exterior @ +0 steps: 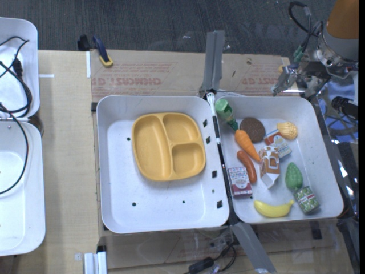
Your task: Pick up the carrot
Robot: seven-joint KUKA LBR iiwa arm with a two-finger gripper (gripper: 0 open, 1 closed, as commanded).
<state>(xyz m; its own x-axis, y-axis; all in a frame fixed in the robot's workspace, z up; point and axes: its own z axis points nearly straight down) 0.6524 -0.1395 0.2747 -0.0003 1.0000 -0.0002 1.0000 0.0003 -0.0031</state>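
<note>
**Carrot in right bin, gripper off by far corner**

Lies slanted in the right bin (319, 124), left-centre: carrot (246, 145), orange with a green top pointing up-left. Touches a brown round patty (252, 129) at its upper end; sits just above a sausage (246, 166). Nearby: corn cob (287, 131), small carton (270, 164), red box (239, 181), banana (272, 209), green can (307, 200), green bottle (224, 112). Holds a yellow divided plate (169, 146): left bin (114, 198). Hovers over the right bin's far right corner, well apart from the carrot: gripper (301, 80). Cannot tell whether open or closed.
</note>
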